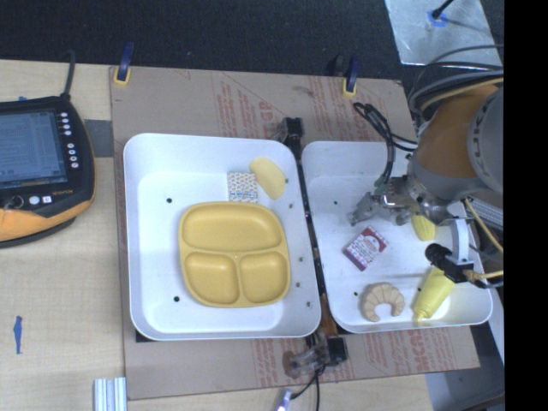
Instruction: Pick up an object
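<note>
Cardboard [214,101] covers the wooden bench [51,315] under both bins, with dark floor beyond. Taking the right bin [334,169] as landmark: inside it lie a croissant [382,300], a red packet [365,248] and a yellow bottle [433,294]. Above its middle, the gripper [383,206] hangs spread, holding nothing. Left of it, a yellow tray [233,253] fills the other bin [141,229].

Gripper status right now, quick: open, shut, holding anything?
Gripper: low in the right bin, above the red packet; nothing seen between its fingers; open or shut cannot be told.
</note>
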Motion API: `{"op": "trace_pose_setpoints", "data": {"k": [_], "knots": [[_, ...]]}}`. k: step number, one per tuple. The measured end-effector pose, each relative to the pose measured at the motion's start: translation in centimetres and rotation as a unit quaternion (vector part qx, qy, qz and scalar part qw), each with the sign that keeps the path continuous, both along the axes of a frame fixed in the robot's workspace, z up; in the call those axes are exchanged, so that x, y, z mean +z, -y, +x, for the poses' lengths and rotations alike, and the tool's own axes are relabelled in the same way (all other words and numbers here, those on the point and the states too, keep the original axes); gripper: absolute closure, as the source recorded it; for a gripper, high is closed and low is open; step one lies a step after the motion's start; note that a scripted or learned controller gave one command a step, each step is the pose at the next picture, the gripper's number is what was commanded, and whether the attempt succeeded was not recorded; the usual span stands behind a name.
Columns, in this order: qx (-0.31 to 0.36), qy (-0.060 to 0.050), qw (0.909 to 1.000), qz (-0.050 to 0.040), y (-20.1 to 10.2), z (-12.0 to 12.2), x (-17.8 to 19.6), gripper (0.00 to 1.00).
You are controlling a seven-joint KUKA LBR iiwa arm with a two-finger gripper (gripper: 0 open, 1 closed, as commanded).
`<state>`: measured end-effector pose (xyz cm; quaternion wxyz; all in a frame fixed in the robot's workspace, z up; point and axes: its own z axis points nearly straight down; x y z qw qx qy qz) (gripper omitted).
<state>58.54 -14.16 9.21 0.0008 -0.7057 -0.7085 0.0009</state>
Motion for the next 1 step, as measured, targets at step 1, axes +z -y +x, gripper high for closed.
{"op": "trace_pose_setpoints", "data": {"k": [1], "knots": [[0.001,-0.001,1.0000,-0.0001,0.06,-0.01,1.01,1.00]]}}
